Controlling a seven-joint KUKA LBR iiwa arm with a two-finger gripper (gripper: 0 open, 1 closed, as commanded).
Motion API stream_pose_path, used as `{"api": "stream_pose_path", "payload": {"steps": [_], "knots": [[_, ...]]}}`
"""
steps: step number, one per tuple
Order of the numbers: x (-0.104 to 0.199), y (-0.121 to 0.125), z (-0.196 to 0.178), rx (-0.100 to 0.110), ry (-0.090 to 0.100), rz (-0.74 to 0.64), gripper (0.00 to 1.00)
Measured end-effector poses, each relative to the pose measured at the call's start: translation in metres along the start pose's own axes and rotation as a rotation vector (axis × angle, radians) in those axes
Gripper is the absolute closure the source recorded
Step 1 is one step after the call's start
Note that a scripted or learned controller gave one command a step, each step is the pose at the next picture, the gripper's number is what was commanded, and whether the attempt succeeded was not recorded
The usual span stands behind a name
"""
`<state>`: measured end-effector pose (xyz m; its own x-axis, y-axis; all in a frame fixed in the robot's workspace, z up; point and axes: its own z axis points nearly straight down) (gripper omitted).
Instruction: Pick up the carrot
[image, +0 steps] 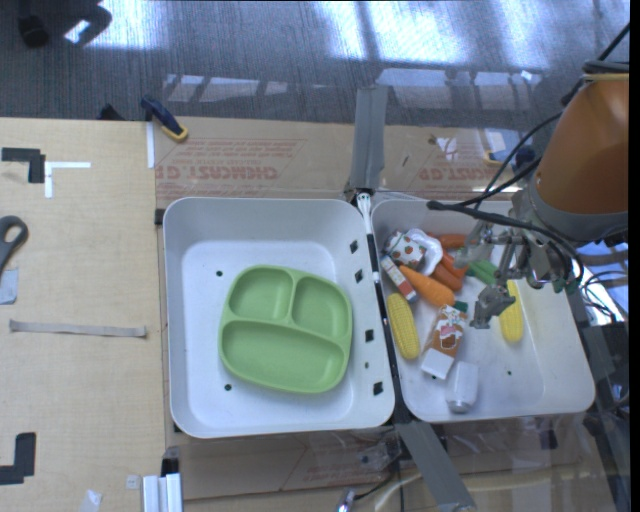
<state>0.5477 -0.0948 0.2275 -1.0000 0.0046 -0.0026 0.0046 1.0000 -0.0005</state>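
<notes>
Carrot (432, 288) lies in the right bin (560, 385), left-centre, tip pointing down-right, wedged between a corn cob (403, 326) below-left and a small carton (413, 248) above. Second corn cob (512, 315) sits right of it. Gripper (492, 300) hovers just right of the carrot; its state can't be told from this angle, nothing seen held. Left bin (190, 330) holds only a green divided plate (288, 328). Best approach: shift left over the carrot's thick middle, close across its width, keep clear of the carton and cob.
</notes>
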Motion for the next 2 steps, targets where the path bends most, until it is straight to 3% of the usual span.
{"api": "stream_pose_path", "payload": {"steps": [1,2], "knots": [[-0.022,-0.002,0.048,0.0,0.0,0.411,0.0],[-0.047,-0.004,0.114,0.001,0.002,0.619,0.0]]}}
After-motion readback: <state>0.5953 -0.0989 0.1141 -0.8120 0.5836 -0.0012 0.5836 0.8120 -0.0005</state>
